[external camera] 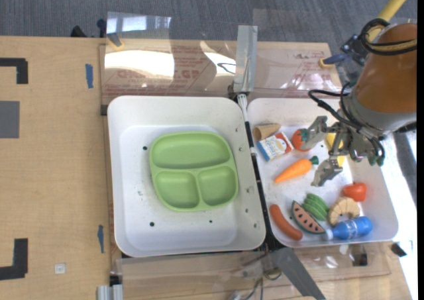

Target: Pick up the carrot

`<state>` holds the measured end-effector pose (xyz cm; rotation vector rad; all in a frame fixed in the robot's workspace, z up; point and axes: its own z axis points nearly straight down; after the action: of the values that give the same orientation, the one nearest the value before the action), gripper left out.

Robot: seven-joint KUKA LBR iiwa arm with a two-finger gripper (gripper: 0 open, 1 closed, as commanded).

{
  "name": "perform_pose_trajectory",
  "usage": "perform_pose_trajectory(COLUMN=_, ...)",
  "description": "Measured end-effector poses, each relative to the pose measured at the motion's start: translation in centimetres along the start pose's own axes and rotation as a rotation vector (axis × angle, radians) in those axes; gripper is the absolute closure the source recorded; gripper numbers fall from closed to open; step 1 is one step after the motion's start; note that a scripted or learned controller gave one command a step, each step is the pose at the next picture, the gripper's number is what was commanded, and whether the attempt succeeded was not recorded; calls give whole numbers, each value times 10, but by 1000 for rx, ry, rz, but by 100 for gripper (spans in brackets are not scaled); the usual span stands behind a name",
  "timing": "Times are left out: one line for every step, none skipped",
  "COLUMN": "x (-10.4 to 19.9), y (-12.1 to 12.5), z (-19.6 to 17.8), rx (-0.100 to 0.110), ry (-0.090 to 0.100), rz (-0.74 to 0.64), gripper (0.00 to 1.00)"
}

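Observation:
The orange carrot (293, 170) lies slantwise in the middle of the right bin (387, 219), its green top pointing up and right. My gripper (322, 150) hovers just right of that green top, reaching in from the right. It is open: one finger (318, 125) ends near a red tomato (303, 138) and the other finger (325, 173) ends just right of the carrot's thick end. Nothing sits between them.
Around the carrot lie a milk carton (273, 146), a cone (266, 131), a sausage (285, 221), a watermelon slice (308, 218), a green vegetable (317, 204), a red pepper (355, 191) and a blue bottle (350, 228). The left bin (126, 159) holds a green divided plate (193, 169).

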<state>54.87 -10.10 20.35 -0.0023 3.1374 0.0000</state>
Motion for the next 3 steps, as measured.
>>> perform_pose_trajectory(x=25, y=-1, z=106, rx=0, ry=4, rz=33, gripper=0)
perform_pose_trajectory(x=22, y=1, z=93, rx=1, ry=-7, rz=30, gripper=100)
perform_pose_trajectory(x=22, y=1, z=94, rx=1, ry=-6, rz=29, gripper=0)
